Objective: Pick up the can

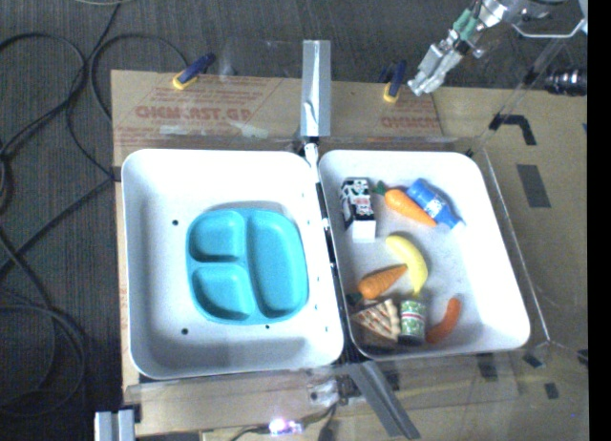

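The can [412, 320] is small, with a green label and a pale top. It stands upright near the front wall of the right bin [496, 267], between a wedge of sandwich [376, 320] and a red sausage [445, 320]. My gripper [426, 77] hangs high at the upper right, beyond the far rim of the right bin and over the cardboard. It is far from the can, and I see nothing in it.
The right bin also holds a black-and-white carton [359, 203], two carrots [409, 206] [382, 281], a blue packet [435, 200] and a banana [410, 263]. A blue divided tray [248, 264] lies in the left bin [153, 239]. Clamps and a metal bar sit along the back.
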